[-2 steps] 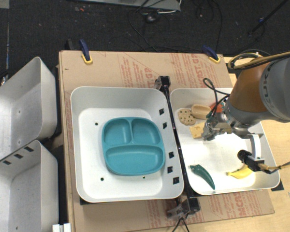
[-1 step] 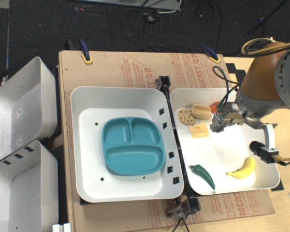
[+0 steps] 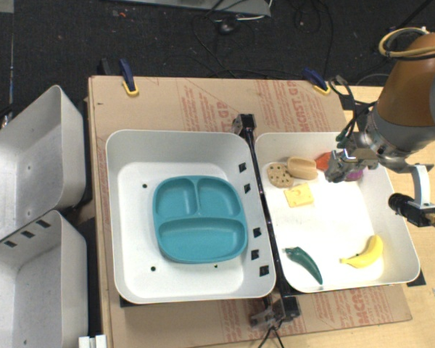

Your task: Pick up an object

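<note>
The right bin (image 3: 391, 216) holds several toy foods. A tan bread roll (image 3: 302, 167) lies beside a brown cookie (image 3: 278, 173), with a yellow cheese slice (image 3: 299, 196) just in front of them. At the bin's near side are a green pepper (image 3: 304, 263) and a banana (image 3: 364, 254). My gripper (image 3: 341, 168) hangs low over the far right part of this bin. A red piece (image 3: 323, 161) lies just to its left and a purple piece (image 3: 357, 172) peeks out to its right; both are partly hidden by the gripper.
The left bin (image 3: 123, 194) carries a teal divided plate (image 3: 200, 218). A black divider (image 3: 259, 209) runs between the bins. Spare white bins (image 3: 29, 165) stand off the bench to the left. The arm's orange band (image 3: 413, 85) rises at the right.
</note>
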`<state>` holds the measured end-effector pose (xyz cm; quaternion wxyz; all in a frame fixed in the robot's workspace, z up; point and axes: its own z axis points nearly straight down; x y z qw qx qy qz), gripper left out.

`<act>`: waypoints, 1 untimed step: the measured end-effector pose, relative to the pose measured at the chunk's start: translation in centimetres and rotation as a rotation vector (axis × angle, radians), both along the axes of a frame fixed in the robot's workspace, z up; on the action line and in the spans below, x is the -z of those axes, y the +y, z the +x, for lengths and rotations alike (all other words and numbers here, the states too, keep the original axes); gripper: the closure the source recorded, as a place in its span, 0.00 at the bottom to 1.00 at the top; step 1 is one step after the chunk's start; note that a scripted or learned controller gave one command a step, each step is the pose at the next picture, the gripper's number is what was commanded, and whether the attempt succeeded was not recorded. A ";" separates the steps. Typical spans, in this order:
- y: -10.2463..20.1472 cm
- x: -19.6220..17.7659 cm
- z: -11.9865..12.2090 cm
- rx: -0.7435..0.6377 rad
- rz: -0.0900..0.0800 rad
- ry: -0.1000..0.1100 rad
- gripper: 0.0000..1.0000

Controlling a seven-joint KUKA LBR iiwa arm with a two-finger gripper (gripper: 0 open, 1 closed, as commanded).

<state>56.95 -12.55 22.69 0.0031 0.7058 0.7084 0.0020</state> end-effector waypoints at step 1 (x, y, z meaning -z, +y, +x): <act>0.8 -4.7 0.5 -0.001 0.000 0.001 1.00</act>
